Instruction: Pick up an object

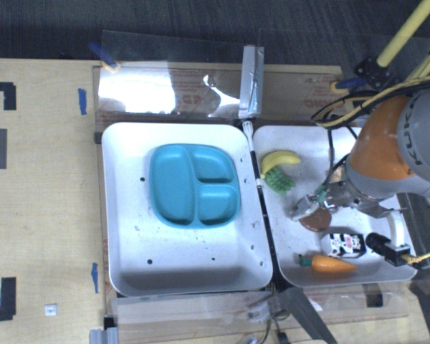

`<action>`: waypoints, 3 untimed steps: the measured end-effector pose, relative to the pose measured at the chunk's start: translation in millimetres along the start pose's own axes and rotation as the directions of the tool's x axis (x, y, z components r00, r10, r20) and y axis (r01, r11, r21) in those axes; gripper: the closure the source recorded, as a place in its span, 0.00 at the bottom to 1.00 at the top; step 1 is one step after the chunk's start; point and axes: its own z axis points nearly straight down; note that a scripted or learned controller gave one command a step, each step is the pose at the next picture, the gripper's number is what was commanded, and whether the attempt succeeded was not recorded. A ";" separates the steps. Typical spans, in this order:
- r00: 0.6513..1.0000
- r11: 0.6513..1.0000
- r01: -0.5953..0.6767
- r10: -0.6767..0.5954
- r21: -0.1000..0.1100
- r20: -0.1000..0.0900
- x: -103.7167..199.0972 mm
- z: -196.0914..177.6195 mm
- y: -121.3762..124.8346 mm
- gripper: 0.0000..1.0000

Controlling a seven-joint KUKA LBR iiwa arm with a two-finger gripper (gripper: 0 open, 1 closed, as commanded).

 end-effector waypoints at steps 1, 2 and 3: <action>0.994 0.994 0.110 -0.110 0.000 0.001 -26.9 -35.2 53.9 0.00; 0.960 0.960 0.279 -0.279 -0.002 0.001 -10.9 0.0 5.8 0.00; 0.961 0.961 0.278 -0.278 -0.005 0.004 -11.7 -10.5 6.9 1.00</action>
